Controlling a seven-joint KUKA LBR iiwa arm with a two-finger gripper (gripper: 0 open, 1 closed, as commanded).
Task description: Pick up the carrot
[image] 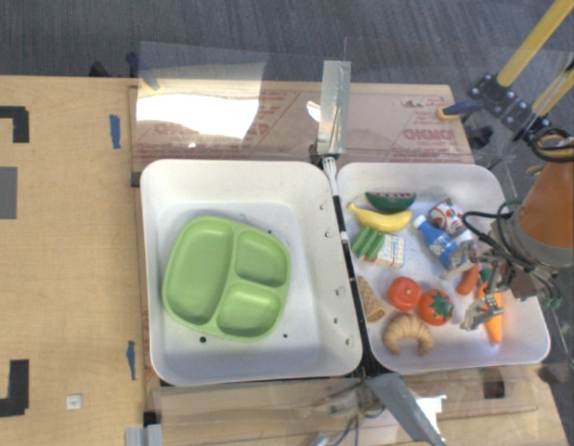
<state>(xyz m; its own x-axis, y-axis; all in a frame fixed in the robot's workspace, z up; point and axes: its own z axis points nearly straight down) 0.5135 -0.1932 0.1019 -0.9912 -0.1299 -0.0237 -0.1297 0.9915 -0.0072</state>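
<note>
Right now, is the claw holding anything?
Cannot tell. The claw is down at the carrot in the right bin, but any grip is unclear.

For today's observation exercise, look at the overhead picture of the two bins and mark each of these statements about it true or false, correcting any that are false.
1. The green divided plate lies in the left bin. True.
2. The banana lies on the green plate. False: it lies in the right bin, just below the watermelon slice.
3. The croissant lies near the front edge of the right bin. True.
4. The gripper hovers over the left bin. False: it is over the right side of the right bin, by the carrot.
5. The tomato lies left of the strawberry. True.
</note>
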